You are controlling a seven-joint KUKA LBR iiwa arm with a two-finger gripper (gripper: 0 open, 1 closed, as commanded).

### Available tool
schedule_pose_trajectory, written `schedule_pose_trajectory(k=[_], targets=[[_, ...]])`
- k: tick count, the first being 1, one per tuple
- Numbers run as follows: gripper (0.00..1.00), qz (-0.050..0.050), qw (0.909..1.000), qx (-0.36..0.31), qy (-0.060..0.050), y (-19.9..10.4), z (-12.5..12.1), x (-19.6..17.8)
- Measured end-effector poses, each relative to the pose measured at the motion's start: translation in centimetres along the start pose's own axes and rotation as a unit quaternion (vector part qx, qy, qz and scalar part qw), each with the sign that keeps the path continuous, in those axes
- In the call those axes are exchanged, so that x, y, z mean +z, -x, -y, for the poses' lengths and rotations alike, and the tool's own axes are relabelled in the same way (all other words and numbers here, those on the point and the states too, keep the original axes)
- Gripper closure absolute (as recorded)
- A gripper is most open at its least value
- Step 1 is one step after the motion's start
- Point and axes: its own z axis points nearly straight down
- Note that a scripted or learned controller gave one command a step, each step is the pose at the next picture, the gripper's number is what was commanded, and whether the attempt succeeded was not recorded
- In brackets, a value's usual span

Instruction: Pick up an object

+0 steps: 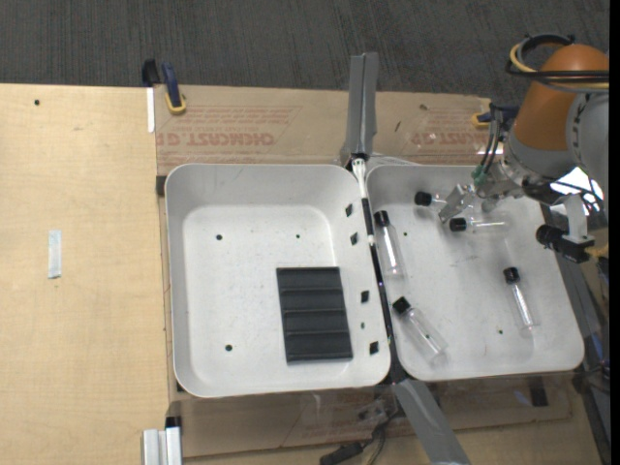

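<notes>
Reading from nine o'clock to three: bare bench (77,260) with a small pale strip (54,255); left bin (194,201) holding a black ribbed block (314,314) toward its five o'clock corner; right bin (557,342) holding clear vials with black caps. One vial (387,243) lies along the bin's nine o'clock wall, a second (417,325) at seven o'clock, a third (517,295) at four o'clock, and a fourth (473,224) at twelve o'clock, with a loose black cap-like piece (423,200) just beside it. Gripper (475,200) hangs low over the twelve o'clock vial; whether it is parted, closed, or touching the vial cannot be told.

Handling, as judged: vials look light, rigid, smooth and prone to roll; possibly brittle. Hold is best taken across the barrel near mid-length, not at the cap.

Surface: bin floors are flat, white, speckled, with small holes. Cardboard (242,134) underlies both bins; dark carpet (242,17) fills twelve o'clock.
</notes>
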Motion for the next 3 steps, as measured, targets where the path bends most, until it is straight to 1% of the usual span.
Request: schedule_pose_trajectory(k=[1, 2, 3], targets=[[1.00, -0.002, 1.0000, 0.001, -0.007, 0.0, 0.4, -0.6], [0.00, -0.002, 1.0000, 0.001, -0.005, 0.1, 0.3, -0.7], [0.00, 0.001, 0.9994, -0.035, 0.002, 4.0, 0.8, -0.1]])
